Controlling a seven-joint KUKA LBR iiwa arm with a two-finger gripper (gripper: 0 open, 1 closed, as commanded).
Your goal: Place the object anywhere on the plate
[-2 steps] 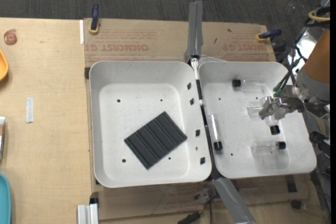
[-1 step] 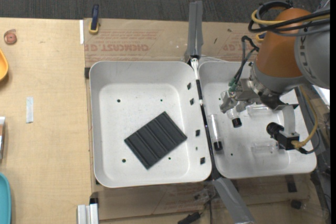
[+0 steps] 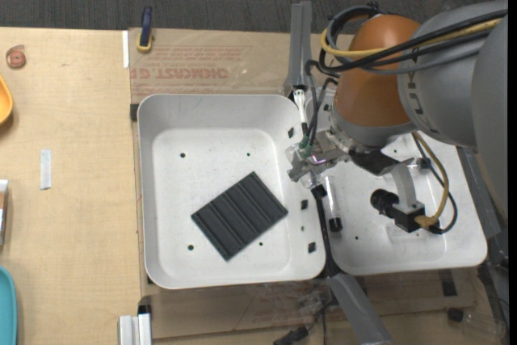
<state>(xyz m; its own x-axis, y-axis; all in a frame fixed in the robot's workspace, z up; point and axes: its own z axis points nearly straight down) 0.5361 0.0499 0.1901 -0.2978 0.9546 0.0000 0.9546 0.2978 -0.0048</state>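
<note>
On the bare bench (image 3: 73, 133) to the left lie only odds and ends at its left edge. Next comes the left bin (image 3: 161, 113), and in it the plate (image 3: 240, 215), a dark ribbed slab lying flat and askew toward the bin's near right corner, well clear of the walls. Nothing rests on it, so the placing is not done.

Right of the plate, over the seam where the two bins meet, hangs the gripper (image 3: 321, 198), about level with the plate's far corner and near it but apart from it. From here I cannot tell whether it is open or closed, nor whether it carries anything: the wrist and its cables crowd the view.

The right bin (image 3: 452, 250) sits mostly under the arm (image 3: 380, 77). A black piece (image 3: 397, 210) on a yellow cable hangs over that bin's floor; it looks like part of the arm's fittings, and I cannot say it is the object.

My guess is the arm is between the bins, either carrying across or about to fetch. If it is loaded, the next move calls for a short shift left until it stands over the slab's middle, a lowering, then a release.
</note>
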